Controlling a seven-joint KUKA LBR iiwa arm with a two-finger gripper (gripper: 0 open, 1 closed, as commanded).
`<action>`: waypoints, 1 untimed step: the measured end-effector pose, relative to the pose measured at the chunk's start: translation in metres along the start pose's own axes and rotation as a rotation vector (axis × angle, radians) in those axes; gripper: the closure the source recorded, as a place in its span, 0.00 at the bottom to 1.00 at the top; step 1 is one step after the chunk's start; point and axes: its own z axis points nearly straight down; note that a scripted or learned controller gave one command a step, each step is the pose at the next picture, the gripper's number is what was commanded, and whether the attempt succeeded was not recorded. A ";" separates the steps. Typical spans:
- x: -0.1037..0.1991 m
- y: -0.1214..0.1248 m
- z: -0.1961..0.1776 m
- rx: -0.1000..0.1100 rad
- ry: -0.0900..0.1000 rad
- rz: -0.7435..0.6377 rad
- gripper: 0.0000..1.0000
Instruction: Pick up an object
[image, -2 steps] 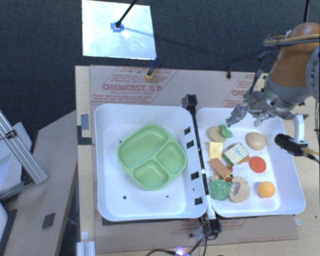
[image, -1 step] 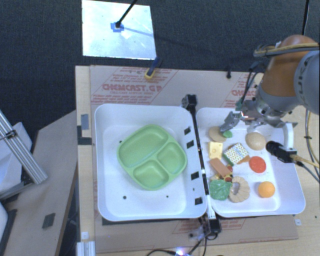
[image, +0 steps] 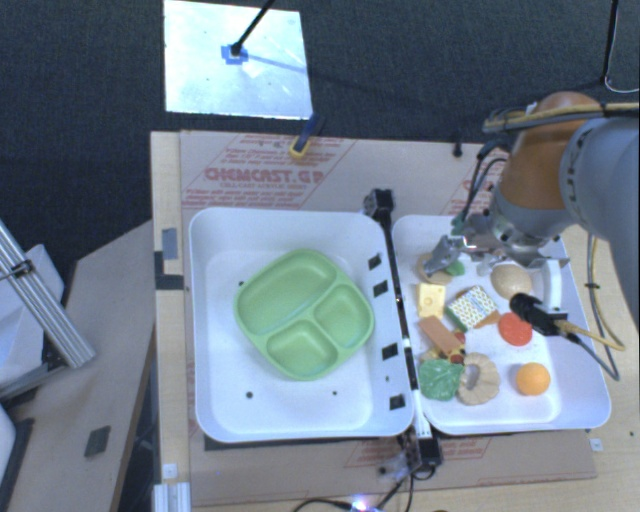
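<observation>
My gripper (image: 438, 264) hangs low over the far left corner of the right bin (image: 592, 402). A small green piece (image: 456, 268) lies right beside its tip; whether they touch is unclear. Toy foods lie just in front of it: a yellow cheese block (image: 431, 299), a patterned cube (image: 471, 306), a beige egg shape (image: 510, 279), a red tomato (image: 515, 331), an orange (image: 533, 378), a green leafy piece (image: 438, 380), a tan ring (image: 481, 378) and an orange-brown stick (image: 440, 336).
The left bin (image: 215, 300) holds a green divided plate (image: 303, 313). A black-clipped divider (image: 392, 300) runs between the two bins. The grey arm with its orange band (image: 535, 160) comes in over the right bin's far side.
</observation>
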 end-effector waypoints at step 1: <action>0.007 0.003 0.058 -0.001 0.000 -0.001 0.00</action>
